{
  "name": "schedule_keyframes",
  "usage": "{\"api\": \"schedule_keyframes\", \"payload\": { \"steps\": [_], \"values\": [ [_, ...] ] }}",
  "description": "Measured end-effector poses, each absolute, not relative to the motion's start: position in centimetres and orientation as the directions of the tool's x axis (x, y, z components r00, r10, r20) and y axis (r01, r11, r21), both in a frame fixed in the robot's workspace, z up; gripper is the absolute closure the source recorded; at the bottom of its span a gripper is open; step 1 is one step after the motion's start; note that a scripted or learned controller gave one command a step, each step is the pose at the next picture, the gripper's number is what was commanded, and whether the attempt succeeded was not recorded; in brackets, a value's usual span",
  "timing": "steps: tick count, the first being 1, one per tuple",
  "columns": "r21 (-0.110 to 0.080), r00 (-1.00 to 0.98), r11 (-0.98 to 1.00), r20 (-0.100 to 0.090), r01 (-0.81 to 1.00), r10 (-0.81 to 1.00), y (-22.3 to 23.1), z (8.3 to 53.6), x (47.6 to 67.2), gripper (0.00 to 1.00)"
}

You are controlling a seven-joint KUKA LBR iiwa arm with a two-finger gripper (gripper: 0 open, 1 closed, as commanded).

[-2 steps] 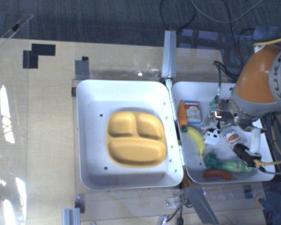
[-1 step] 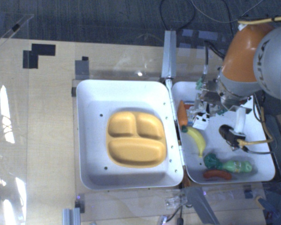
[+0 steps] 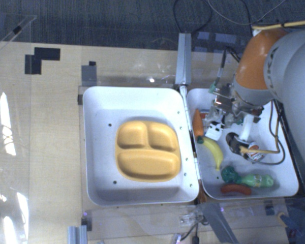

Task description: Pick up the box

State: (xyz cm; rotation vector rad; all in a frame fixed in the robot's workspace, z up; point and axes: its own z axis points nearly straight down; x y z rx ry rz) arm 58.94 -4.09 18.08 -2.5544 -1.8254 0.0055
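Observation:
A small white box [image 3: 213, 132] with dark marks lies in the right bin [image 3: 290, 179], near its left wall, between an orange carrot [image 3: 197, 125] and a yellow banana [image 3: 214, 150]. My gripper [image 3: 221, 118] hangs low over the upper part of this bin, just above and to the right of the box. Nothing is visibly held in it. The wrist and its fittings hide the bin floor behind the gripper.
Low in the right bin lie a dark green round item [image 3: 229, 174], a light green bottle-shaped item [image 3: 256, 180] and a red pepper [image 3: 236, 189]. The left bin [image 3: 99, 111] holds a yellow three-compartment tray [image 3: 146, 150].

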Motion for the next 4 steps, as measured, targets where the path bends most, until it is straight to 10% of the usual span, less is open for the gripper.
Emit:
{"api": "schedule_keyframes", "payload": {
  "steps": [1, 2, 4],
  "values": [
    [-0.001, 0.498, -0.498, -0.002, 0.867, 0.867, -3.9, 24.6, 61.0, 1.0],
    [-0.001, 0.545, -0.545, -0.002, 0.838, 0.838, -3.0, 24.3, 51.5, 1.0],
    [-0.008, 0.644, -0.644, -0.005, 0.765, 0.765, -5.8, 18.8, 48.9, 1.0]
  ]
}}
